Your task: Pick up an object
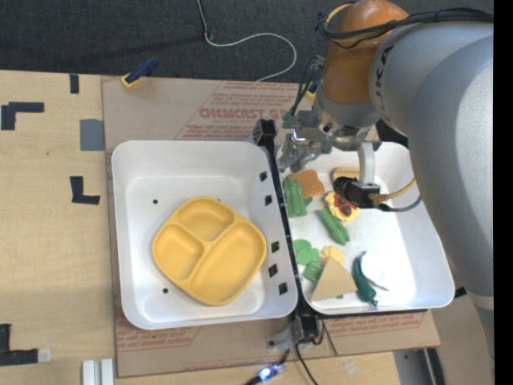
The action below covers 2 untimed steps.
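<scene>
While the left bin (128, 215) holds a yellow divided plate (210, 249), the right bin (417, 271) holds toy food (333, 247); the end effector (309, 147) hovers above, its state unclear

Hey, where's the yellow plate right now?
The yellow plate lies in the left bin in the camera view, toward its lower middle, across the divider from the toy food in the right bin.

Red print on cardboard sheet (232, 111), upside down, prob. "CHEMCAST".
</scene>
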### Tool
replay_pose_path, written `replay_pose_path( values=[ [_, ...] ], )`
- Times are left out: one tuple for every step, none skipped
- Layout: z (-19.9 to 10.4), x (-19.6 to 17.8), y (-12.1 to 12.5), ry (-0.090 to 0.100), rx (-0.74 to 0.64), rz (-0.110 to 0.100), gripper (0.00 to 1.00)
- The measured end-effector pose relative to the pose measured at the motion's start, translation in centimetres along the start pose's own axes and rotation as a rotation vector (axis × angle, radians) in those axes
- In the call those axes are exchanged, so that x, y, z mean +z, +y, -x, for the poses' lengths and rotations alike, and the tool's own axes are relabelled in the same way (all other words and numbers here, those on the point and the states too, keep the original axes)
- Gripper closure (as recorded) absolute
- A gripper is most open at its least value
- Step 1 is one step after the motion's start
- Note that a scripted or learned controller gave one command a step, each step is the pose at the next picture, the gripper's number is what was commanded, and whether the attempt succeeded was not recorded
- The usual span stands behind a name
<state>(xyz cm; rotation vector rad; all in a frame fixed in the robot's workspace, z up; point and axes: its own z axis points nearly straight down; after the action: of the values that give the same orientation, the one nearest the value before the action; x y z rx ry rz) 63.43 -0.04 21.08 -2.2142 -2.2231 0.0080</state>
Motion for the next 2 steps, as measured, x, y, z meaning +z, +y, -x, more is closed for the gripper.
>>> replay_pose_path(
  values=[
    [0.5, -2.2, -0.3, 0.000, 0.002, 0.002, 1.00],
    [0.5, 0.0, 0.0, -0.001, 0.002, -0.002, 1.00]
  ],
)
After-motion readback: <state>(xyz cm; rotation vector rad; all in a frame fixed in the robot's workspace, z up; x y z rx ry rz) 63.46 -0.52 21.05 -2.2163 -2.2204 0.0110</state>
